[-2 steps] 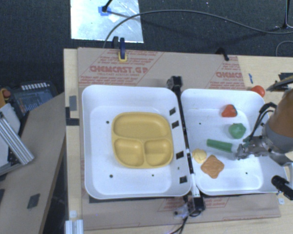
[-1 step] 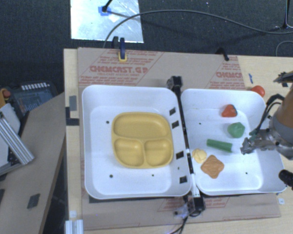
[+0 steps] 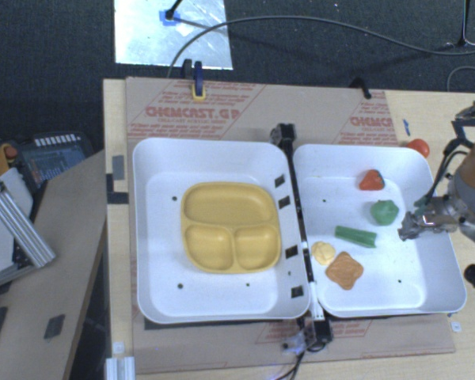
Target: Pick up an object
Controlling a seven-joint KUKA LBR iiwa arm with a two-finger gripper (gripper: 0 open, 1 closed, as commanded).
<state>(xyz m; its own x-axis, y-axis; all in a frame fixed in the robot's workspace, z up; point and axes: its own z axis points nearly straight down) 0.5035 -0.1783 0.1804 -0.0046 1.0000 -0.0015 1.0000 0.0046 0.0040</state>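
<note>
In the right bin [image 3: 427, 287] lie several small objects: a red-orange piece [image 3: 371, 180] at the back, a green round piece [image 3: 385, 211], a long green piece [image 3: 355, 236], a pale yellow piece [image 3: 323, 252] and an orange flat piece [image 3: 344, 270]. My gripper [image 3: 412, 226] hangs at the bin's right side, just right of the green round piece, with nothing seen between its fingers. The arm comes in from the right edge.
The left bin [image 3: 154, 165] bears a yellow divided plate [image 3: 229, 226]. A black divider clip strip [image 3: 293, 212] runs between the bins. A red ball [image 3: 418, 146] sits outside the right bin's back corner. Cables cross the floor behind the bench.
</note>
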